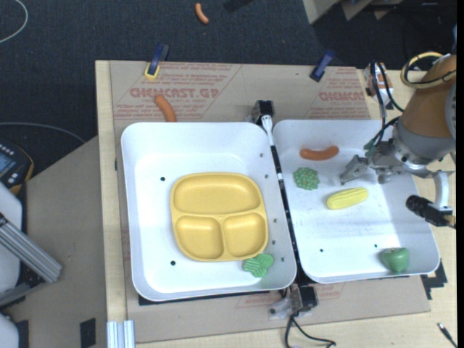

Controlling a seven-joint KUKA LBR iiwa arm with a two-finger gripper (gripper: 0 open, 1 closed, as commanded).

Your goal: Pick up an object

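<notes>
I am hovering my gripper (357, 171), fingers spread and holding nothing, just above the toy corn cob (346, 198); pickup not yet done.

Dark blue-grey carpet (65, 42) surrounds a bench topped with printed brown cardboard (217, 85), held at its far edge by two blue clamps (155, 62). A stray orange sausage-shaped toy (201, 12) lies on the carpet beyond.
</notes>
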